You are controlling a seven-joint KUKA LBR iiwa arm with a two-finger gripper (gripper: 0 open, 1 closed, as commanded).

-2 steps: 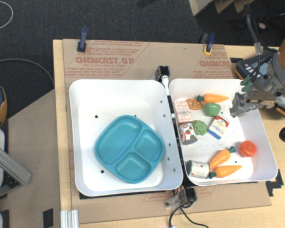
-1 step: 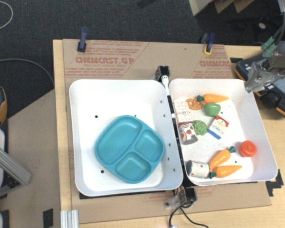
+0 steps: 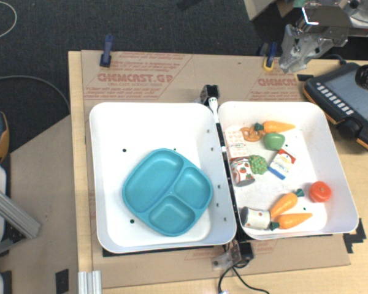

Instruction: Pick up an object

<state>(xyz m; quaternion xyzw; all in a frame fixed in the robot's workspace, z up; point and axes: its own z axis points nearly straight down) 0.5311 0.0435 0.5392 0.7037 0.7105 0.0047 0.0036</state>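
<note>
The left bin (image 3: 104, 164) holds a blue divided plate (image 3: 167, 192). The right bin (image 3: 337, 182) holds toy food: carrots (image 3: 286, 210), a tomato (image 3: 319, 192), a green pepper (image 3: 273, 141), a can (image 3: 241, 170). All lie below the pincer (image 3: 292, 59), which hangs past the bin's far rim, well apart from them; whether it is apart or together, I cannot tell.

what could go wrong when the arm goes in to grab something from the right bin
The toys crowd together: the green pepper-shaped toy touches the orange carrot toy, so fingers may catch two or nudge both. The two orange carrots lie near the right white bin's front wall, leaving little finger room. The round red tomato toy could roll away.
</note>
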